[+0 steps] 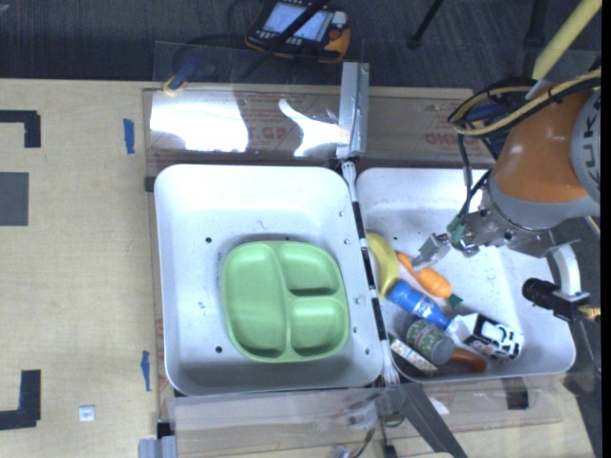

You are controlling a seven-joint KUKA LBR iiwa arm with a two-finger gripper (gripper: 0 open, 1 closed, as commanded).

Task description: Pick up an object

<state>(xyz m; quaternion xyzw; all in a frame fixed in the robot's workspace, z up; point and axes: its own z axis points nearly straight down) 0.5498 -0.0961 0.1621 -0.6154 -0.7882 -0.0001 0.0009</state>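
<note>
You can't really read any words or numbers here. The clear sheet (250, 122) behind the white bins has faint red print on it, but the glare hides the letters. The small gadget (296, 27) on the floor at the top has a lit screen, too tiny to read. The blue bottle (418, 304) and the dark can (429, 341) have labels, but they are too blurry for you to read.
</note>
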